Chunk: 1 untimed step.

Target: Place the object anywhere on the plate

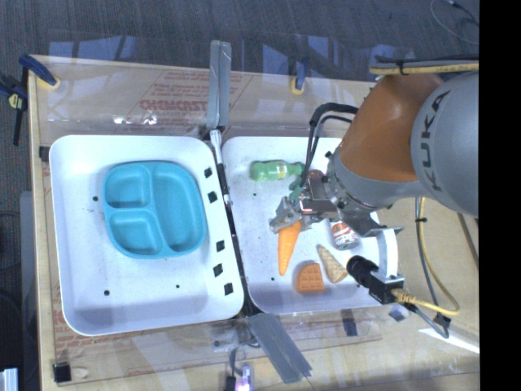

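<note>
Step in hand: the pick, judged from the layout. The gripper [289,214] sits low in the right bin [252,283], at the top end of the carrot [286,249]. Its metal parts crowd the carrot's upper tip; whether the fingers are spread, pressed together or pinching the carrot cannot be told from this slant.

Task's thing: taken to be the carrot, lying near the centre of the right bin, touching or just beside the gripper. Not on the plate.

Next move, as a judgement: secure the carrot, lift clear of the bin wall, carry toward 9 o'clock across the divider between the bins, lower onto the plate [155,210]. Any compartment serves.

Contents, right bin:
- Carrot: orange, tapered, smooth, toy-like plastic; point toward 6 o'clock.
- Green bottle [269,170]: at 12 o'clock from the gripper, lying on its side, glossy, rounded.
- Waffle [308,278]: at 5 o'clock from the carrot, orange-brown, gridded face, roughly round.
- Cone [330,263]: tan, wedge-shaped, just beside the waffle.
- Small can [343,235]: at 3 o'clock from the carrot, red and white label, partly under the arm.

Contents, left bin [73,283]:
- Plate: turquoise, rounded rectangle, three compartments, smooth moulded plastic, nothing on it.

Bins: shallow, white, matt, rounded corners, side by side on a desk [41,340] under clear sheeting.
</note>
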### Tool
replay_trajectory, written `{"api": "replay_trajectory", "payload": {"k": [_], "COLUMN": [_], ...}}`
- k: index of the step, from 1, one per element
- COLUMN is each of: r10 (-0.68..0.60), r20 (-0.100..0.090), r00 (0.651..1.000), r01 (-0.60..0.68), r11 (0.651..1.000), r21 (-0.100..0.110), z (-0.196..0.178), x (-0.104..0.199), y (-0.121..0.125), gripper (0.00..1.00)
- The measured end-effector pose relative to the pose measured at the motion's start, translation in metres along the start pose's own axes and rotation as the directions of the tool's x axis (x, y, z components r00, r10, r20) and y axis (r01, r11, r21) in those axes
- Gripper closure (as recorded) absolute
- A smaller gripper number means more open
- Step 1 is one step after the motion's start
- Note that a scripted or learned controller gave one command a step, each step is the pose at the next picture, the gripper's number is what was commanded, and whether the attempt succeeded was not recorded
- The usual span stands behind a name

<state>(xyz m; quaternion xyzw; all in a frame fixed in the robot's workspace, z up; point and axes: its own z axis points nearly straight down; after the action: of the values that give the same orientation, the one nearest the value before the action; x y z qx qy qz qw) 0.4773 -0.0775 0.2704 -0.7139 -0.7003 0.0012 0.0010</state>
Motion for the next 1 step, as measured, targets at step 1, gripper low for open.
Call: {"api": "replay_trajectory", "payload": {"k": [1], "r10": [0.048], "r20": [0.000], "r00": [0.999], "r01": [-0.048], "r11": [0.999], "r21": [0.003], "z": [0.0427], "x": [0.0768], "y": [0.0260], "gripper": [1.00]}}
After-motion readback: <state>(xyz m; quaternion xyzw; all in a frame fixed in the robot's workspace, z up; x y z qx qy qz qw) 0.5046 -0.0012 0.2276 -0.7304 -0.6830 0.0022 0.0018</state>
